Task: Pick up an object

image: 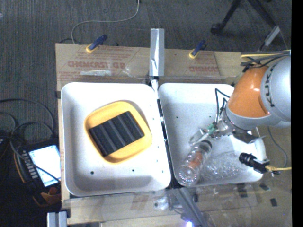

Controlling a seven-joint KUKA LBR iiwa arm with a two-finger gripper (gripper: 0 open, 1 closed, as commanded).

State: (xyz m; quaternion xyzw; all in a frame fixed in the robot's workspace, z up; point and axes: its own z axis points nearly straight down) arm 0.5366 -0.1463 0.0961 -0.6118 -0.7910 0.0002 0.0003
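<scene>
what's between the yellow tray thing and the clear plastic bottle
In the camera view, the rims where the two white bins meet lie between the yellow tray and the clear bottle, plus bare white bin floor on either side.

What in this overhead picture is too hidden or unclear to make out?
- Gripper: the arm's orange band overhangs it in the camera view, so its fingers are unreadable.
- Clear plastic bottle: transparent, so its contents are unclear.
- Crinkled clear item beside the bottle: too see-through to identify.
</scene>
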